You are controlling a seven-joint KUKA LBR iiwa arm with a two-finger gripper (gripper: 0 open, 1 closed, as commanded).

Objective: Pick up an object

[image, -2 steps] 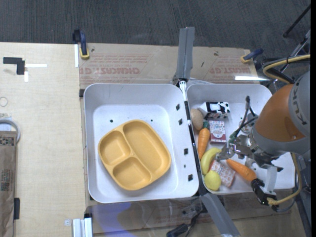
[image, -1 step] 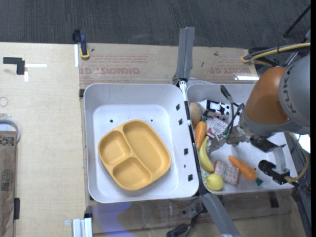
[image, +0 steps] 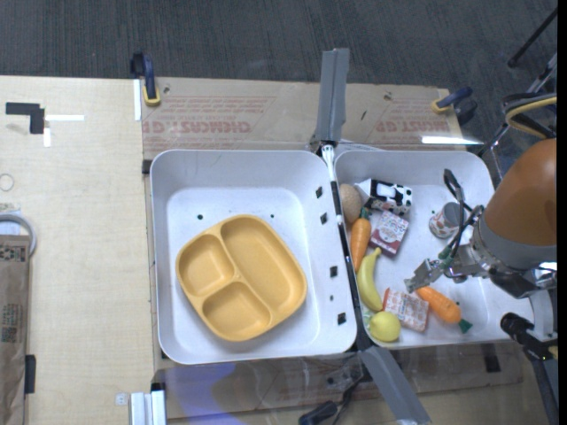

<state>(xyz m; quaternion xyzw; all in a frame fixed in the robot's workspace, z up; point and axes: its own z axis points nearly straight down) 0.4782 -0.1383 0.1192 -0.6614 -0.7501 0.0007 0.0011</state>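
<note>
The grey arm with its orange band [image: 532, 204] is reaching in from the right over the right-hand shallow white bin [image: 416, 162]. Its two-finger gripper [image: 425, 277] is hanging low near the bin floor, pointing left, with the metal fingers [image: 416, 282] standing slightly apart; nothing is showing between them.

Just below and right of the fingertips, a small orange toy carrot with a green tip [image: 440, 305] is lying flat, tilted across the floor, seemingly just touching or just under the fingers; contact cannot be told for certain. Beside it on the left, a flat red-and-white snack packet [image: 407, 309] is lying, and a yellow lemon [image: 384, 326] is sitting at the bin's lower left corner.

Along the left wall of that bin, a yellow banana [image: 368, 279] is lying lengthwise, with a longer orange carrot [image: 359, 238] above it and a tan rounded potato-like item [image: 352, 202] at the top. A black-and-white cow-patterned toy [image: 391, 193] is resting near the top, over a red patterned pouch [image: 389, 230]. Near the arm, a small round grey-and-pink cup-like thing [image: 442, 220] and a dark spoon [image: 454, 187] are lying close to the wrist.

In the left-hand white bin [image: 177, 202], a yellow three-compartment plastic plate [image: 241, 277] is sitting alone, well apart from the gripper. Brown printed cardboard [image: 230, 118] is lying behind both bins on the pale wooden bench [image: 71, 255].
</note>
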